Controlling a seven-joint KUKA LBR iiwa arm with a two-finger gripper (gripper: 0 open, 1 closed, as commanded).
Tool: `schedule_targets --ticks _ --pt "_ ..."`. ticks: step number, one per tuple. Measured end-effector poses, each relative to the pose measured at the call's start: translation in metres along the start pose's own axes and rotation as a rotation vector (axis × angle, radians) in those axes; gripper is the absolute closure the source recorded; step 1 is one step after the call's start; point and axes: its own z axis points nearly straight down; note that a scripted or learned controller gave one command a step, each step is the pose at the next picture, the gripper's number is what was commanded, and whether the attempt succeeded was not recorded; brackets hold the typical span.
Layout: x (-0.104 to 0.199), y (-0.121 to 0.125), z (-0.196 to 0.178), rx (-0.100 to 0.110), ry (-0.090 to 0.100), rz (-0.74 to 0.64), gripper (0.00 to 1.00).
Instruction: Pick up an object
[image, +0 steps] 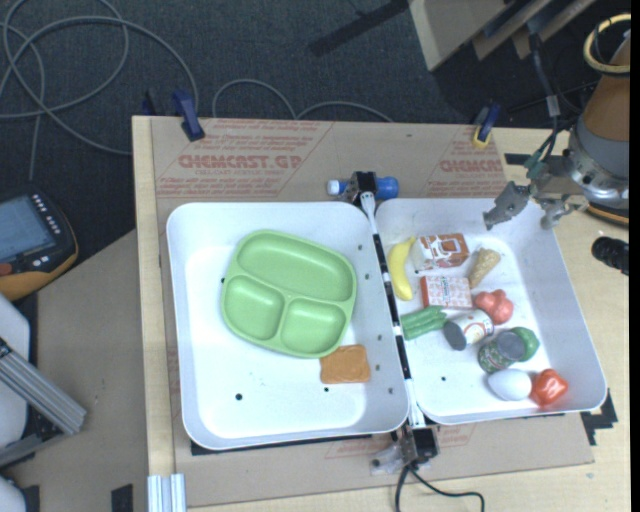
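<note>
Over the right bin's (560, 300) top corner, the gripper (525, 205) hangs with its fingers spread apart and nothing between them. Below it sits a pile of toy food: a banana (400, 270), a little carton (441, 251), a green pickle-looking thing (423, 322), maybe a tomato (494, 305). Left bin (200, 380) has a green divided plate (288, 293) and a piece of toast (346, 365) just beside it.
</note>
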Motion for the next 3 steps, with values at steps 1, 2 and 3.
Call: schedule_targets --ticks 1,2,3 --pt "-0.037 -0.038 0.112 0.006 0.001 0.002 0.00" --pt "0.003 -0.072 0.135 -0.008 -0.003 0.001 0.00" --pt "0.004 -0.071 0.125 -0.010 -0.001 0.001 1.00"
